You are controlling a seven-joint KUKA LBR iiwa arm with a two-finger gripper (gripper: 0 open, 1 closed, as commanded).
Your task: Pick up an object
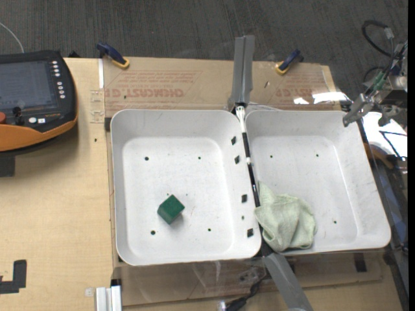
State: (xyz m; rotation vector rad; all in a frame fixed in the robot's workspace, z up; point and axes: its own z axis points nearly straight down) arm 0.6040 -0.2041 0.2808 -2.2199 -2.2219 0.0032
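Gripper (367,103) sits high on the right side, just past the top right corner of the right bin (350,149), with wires bunched around it. It is too small and messy to tell if it is open or closed, or if it has hold of anything.

Far to the left of the gripper, past both bins, a screen (31,92) with an orange edge lies on the bench. Two clamps, one (113,55) far left of the gripper and one (288,61) nearer to it, pinch a brown board (162,86).

The left bin (130,193) is well apart from the gripper. A green block (171,209) lies in it, near the bottom, flat on the white floor. The block is far to the left of the gripper and lower down in the view.

A pale cloth (286,220) lies crumpled in the right bin, in its bottom left corner, touching the wall between the bins. The cloth is closer to the gripper than the block is, but not touching it.
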